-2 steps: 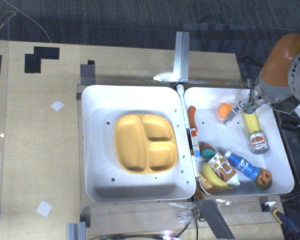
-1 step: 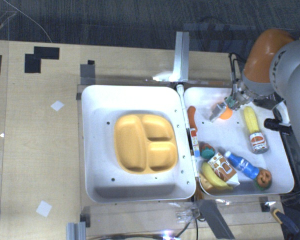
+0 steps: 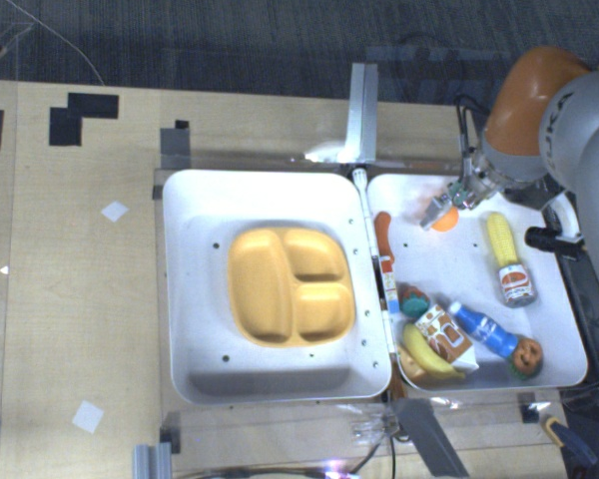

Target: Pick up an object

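My gripper (image 3: 447,208) hangs low over the back left part of the right bin (image 3: 569,367), at the end of the grey arm with its orange band (image 3: 534,88). A small orange ball (image 3: 445,222) lies right at the gripper's tip, touching or nearly touching it; I cannot tell whether it is gripped. Other objects in this bin are a yellow corn cob (image 3: 499,239), a small jar with a red label (image 3: 517,286), a blue bottle (image 3: 485,330), a banana (image 3: 422,355), a brown carton (image 3: 443,333) and a red sausage (image 3: 382,234).
The left bin (image 3: 190,347) holds a yellow divided tray (image 3: 288,284). A teal lump (image 3: 413,304) and a brown-orange toy (image 3: 525,356) lie toward the front of the right bin. A metal post (image 3: 363,108) stands behind the bins' shared wall.
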Motion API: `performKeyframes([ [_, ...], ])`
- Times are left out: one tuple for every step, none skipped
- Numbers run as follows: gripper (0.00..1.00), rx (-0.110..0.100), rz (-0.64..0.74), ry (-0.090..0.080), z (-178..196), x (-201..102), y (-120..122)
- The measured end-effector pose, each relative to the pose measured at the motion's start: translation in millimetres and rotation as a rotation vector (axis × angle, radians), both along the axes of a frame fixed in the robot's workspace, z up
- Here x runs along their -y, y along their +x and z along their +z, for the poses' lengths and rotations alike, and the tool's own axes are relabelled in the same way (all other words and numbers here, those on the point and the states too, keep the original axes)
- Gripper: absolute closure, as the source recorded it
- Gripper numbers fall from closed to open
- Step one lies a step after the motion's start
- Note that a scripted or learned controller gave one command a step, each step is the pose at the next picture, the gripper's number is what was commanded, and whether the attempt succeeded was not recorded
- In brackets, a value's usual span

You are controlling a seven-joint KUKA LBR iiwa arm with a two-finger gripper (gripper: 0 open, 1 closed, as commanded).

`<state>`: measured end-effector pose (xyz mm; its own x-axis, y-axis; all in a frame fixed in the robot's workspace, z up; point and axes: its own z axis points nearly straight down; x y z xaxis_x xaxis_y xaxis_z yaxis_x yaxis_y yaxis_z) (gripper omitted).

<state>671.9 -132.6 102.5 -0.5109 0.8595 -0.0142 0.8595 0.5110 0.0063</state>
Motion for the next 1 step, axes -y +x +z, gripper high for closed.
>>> performKeyframes([
  [1.0, 0.001, -0.234, 0.012, 92.0, -66.4, -0.2],
])
